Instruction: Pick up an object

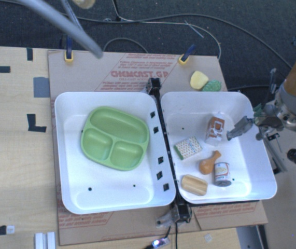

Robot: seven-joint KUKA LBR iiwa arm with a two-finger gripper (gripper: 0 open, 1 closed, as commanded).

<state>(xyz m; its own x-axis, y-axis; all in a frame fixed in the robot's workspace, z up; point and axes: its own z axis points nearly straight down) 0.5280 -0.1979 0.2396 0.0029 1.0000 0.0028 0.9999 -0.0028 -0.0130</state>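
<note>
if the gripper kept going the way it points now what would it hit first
The gripper points left and slightly down across the right bin. The first thing in that line looks like the small white and orange carton, though its height above the bin is unclear.

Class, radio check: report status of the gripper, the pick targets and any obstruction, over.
Gripper at right bin's right rim, holding nothing. Carton nearest, then can, chicken leg, bread roll, checkered packet. Green plate in left bin. Path clear.

Bright, even overhead light. The white bins (65, 154) glare slightly and shadows are soft. A blurred grey tube (44, 14) crosses the top-left corner.
</note>
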